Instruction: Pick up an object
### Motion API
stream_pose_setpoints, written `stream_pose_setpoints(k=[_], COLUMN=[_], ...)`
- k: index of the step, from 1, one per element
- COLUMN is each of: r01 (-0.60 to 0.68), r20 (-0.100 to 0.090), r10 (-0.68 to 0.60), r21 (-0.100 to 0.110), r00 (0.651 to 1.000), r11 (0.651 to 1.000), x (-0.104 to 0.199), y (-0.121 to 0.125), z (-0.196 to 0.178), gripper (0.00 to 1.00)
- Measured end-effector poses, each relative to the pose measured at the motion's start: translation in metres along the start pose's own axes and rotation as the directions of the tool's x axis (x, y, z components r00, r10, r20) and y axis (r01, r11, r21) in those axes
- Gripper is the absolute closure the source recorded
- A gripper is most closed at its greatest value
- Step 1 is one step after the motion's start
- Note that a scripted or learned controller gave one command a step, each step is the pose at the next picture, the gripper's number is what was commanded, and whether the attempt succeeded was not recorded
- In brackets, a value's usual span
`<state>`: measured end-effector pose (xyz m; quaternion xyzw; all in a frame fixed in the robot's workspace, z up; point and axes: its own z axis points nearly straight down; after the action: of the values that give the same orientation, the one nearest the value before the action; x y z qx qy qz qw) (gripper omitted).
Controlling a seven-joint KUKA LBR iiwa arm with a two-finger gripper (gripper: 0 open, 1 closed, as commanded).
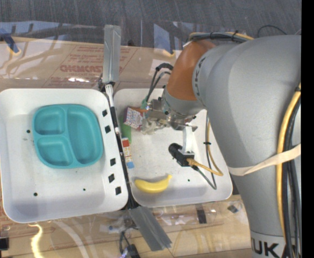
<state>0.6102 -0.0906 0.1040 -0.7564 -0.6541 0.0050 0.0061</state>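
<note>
My gripper [149, 123] is low in the right bin [162, 195], near its far left part. Right at its tip lies a small red, white and green packet [134, 117]; I cannot tell whether the packet is touched. A yellow banana [152, 184] lies near the front wall of the same bin. A small red and blue item [126, 143] sits against the bin's left wall.
The left bin [17, 198] holds a teal divided plate [67, 135]. A divider with black clips [115, 144] runs between the two bins. The arm's grey body [254, 106] covers the right side of the right bin.
</note>
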Motion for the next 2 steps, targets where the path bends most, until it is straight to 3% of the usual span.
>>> stream_pose_setpoints(k=[1, 2], r01=[0.001, 0.186], r20=[0.000, 0.002], r10=[-0.001, -0.186], r21=[0.000, -0.009], r00=[1.000, 0.983], r11=[1.000, 0.983], x=[0.000, -0.015], y=[0.000, -0.002], z=[0.000, 0.014], gripper=[0.00, 0.00])
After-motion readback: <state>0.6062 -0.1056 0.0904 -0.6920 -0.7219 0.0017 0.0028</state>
